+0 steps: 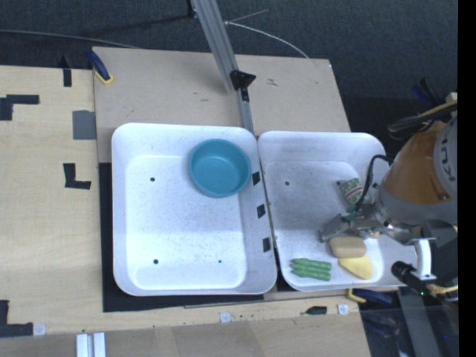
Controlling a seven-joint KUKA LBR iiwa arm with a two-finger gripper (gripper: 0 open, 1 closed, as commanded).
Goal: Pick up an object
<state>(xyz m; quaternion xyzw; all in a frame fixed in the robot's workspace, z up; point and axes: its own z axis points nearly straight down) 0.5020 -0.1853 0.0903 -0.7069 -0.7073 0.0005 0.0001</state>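
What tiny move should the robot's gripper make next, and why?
Probably a short drop straight down. The gripper sits low in the right bin, right above the tan block, with the yellow piece and green beans close by. Nothing appears held, so the block looks the nearest thing to grasp.

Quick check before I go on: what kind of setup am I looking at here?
Most likely a lab bench for robot picking trials. Two shallow white bins sit side by side on a taped board, a grey and orange arm reaches into the right one, and small mixed items such as a blue bowl lie inside.
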